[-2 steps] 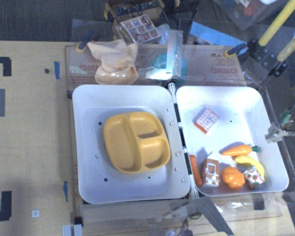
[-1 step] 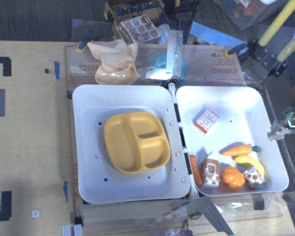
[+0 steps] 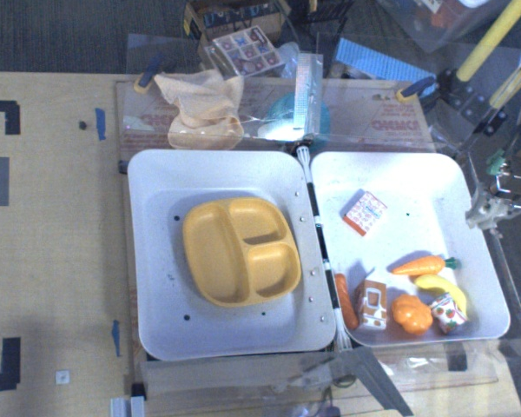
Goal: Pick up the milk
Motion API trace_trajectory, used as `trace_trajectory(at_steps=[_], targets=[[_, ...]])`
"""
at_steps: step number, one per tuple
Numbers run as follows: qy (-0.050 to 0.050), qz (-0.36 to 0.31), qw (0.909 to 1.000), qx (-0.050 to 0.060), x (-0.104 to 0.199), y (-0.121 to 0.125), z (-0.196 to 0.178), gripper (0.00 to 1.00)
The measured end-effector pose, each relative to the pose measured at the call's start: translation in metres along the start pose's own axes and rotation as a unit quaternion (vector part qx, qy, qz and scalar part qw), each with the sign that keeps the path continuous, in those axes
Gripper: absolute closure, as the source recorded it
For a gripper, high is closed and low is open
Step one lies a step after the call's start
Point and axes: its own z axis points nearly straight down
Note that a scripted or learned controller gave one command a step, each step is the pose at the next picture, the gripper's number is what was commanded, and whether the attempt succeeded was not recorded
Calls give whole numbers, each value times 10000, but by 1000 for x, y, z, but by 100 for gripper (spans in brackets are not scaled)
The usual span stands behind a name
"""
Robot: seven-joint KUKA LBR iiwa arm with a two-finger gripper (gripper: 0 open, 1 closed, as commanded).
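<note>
A small white gable-top carton with red and green print (image 3: 449, 313), which looks like the milk, lies in the front right corner of the right bin (image 3: 399, 176). It touches a banana (image 3: 444, 286) and sits beside an orange (image 3: 411, 314). A brown and white carton (image 3: 372, 307) stands left of the orange. My gripper (image 3: 491, 205) hangs at the right bin's right rim, well behind the cartons and apart from them, with nothing seen in it.
The right bin also holds a carrot (image 3: 421, 264), a red sausage (image 3: 343, 301) by the left wall and a red checkered box (image 3: 365, 212) mid-bin. The left bin (image 3: 156, 189) holds a yellow divided plate (image 3: 240, 250). Clutter lies behind the bins.
</note>
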Motion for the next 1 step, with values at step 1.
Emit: trace_trajectory(at_steps=[1], targets=[[-9,-3707,9287,-23,-4,-15,-46,100]])
